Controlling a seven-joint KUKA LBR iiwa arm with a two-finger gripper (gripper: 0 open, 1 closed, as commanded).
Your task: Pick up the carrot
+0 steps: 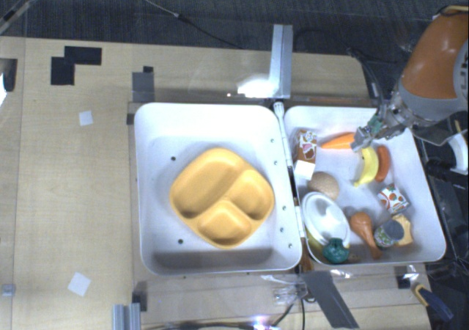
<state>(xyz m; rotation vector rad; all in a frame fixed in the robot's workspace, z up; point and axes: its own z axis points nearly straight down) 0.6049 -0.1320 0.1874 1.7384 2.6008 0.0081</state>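
1. Camera view, looking down at a slant on a wooden surface [66, 196] with two white bins side by side.
2. Left bin [157, 248]: carrying a yellow divided plate [221, 195], three compartments, sitting near the middle.
3. Right bin [432, 237]: crowded. Carrot [335, 141] lying flat near the far edge, pointing left-right.
4. Claw [364, 137] down at the carrot's right end, touching or just above it; grasping or released, cannot tell, too small and blurred.
5. Grey arm with orange band [432, 64] reaching in from the right.
6. Banana [368, 165] just beside the carrot's right end, red piece [383, 162] against it.
7. Small printed carton [306, 147] just left of the carrot; brown egg-like ball [324, 185] nearer.
8. White-and-yellow bowl [322, 220], dark green item [336, 251], brown drumstick shape [362, 227], small can [388, 234] along the near side.
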